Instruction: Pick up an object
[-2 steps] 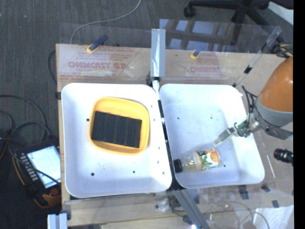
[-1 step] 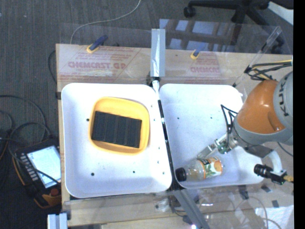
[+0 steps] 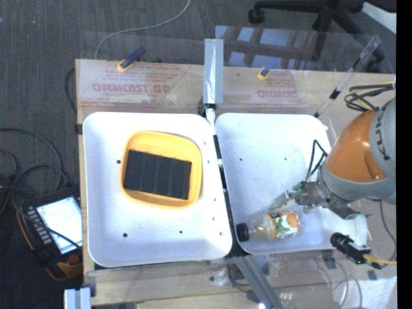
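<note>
Claw (image 3: 297,197) at 5 o'clock in right bin (image 3: 264,140), grip state unreadable, just above clear bottle (image 3: 270,226) lying flat, yellow dish (image 3: 162,169) in left bin (image 3: 103,237)

Office chair base (image 3: 302,8) and tablet (image 3: 55,219) on carpet

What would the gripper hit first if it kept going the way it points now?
Probably the plastic bottle lying in the right bin: the gripper reaches in from the right just above it. Depth is unclear.
</note>
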`<move>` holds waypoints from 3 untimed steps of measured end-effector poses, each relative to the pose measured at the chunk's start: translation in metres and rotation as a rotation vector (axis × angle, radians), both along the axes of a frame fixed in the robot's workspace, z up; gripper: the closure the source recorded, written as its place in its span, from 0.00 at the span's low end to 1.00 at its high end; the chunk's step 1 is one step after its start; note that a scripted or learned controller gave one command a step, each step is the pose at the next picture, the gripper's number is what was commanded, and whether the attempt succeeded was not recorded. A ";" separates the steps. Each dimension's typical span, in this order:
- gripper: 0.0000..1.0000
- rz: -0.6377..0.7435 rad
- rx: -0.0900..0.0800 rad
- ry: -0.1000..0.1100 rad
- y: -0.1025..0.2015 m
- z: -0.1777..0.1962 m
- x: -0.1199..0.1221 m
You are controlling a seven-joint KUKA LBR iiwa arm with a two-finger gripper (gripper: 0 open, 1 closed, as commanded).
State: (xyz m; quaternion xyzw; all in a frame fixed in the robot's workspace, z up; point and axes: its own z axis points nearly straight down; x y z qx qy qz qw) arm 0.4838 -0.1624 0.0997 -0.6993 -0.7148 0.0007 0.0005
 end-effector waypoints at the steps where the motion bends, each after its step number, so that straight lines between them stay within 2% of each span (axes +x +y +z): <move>1: 0.00 -0.039 -0.008 -0.016 0.014 -0.007 0.004; 2: 0.00 -0.016 -0.004 -0.007 0.015 -0.005 0.002; 3: 0.00 -0.020 -0.003 -0.011 0.013 -0.008 0.003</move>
